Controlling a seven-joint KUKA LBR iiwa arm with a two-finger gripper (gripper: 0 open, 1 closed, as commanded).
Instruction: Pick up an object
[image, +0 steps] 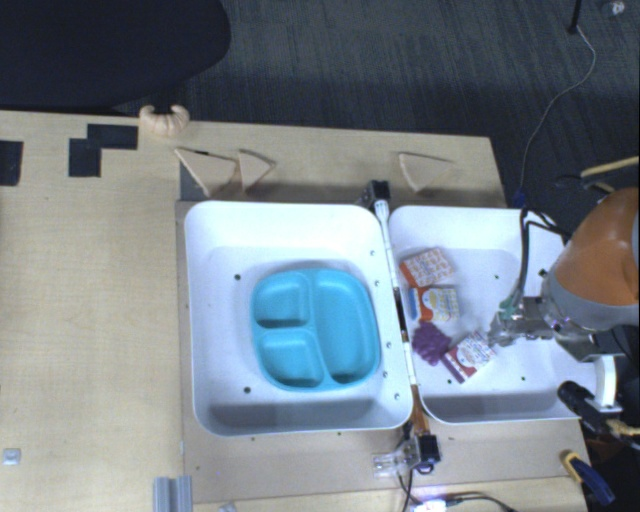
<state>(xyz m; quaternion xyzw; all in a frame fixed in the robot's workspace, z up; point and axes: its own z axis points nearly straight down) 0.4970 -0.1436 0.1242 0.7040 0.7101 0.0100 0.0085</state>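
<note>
The right bin (500, 400) holds several small items. A red-and-white patterned packet (428, 265) lies near its far left corner, with an orange-and-white packet (441, 301) just in front of it. A purple object (431, 343) rests against the bin's left wall. A small white-and-red packet (472, 353) lies to its right. My gripper (498, 333) reaches in from the right and hangs low over the bin floor, just right of that small packet and close to its edge. Nothing is visibly held in it.
The left bin (215, 300) holds a blue divided plate (315, 327). A ridge with a dark strip (392, 285) separates the two bins. The arm's orange band (605, 250) and grey wrist cover the right bin's right side. A cable (522, 260) hangs beside the wrist.
</note>
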